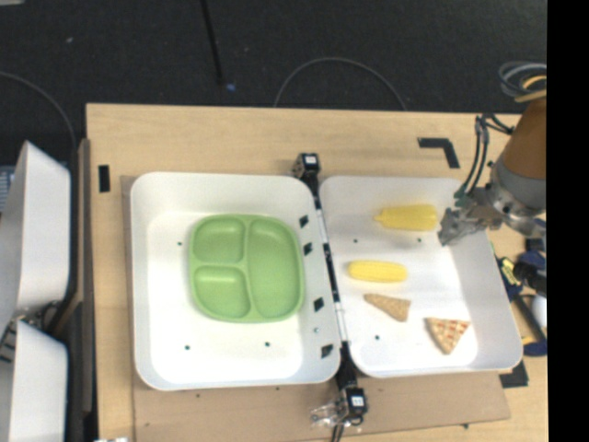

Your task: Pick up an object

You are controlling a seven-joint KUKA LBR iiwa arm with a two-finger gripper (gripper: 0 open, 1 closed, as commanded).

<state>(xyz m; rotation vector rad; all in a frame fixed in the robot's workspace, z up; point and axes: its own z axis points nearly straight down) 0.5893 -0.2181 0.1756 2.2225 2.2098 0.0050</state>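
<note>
The right bin (pixel 479 274) holds two yellow corn-like pieces, one at the back (pixel 408 216) and one in the middle (pixel 376 271). Nearer the front lie a brown wedge (pixel 387 306) and a pizza slice (pixel 448 332). My gripper (pixel 457 222) hangs over the bin's back right part, just right of the back yellow piece. Nothing shows between its fingers. The arm's orange band (pixel 527 145) rises above it at the right edge.
The left bin (pixel 156 210) holds a green divided plate (pixel 246 267). A black divider with clips (pixel 322 265) runs between the bins. White boxes (pixel 37 238) stand off the bench at the left. Cables (pixel 520 279) lie by the right bin's edge.
</note>
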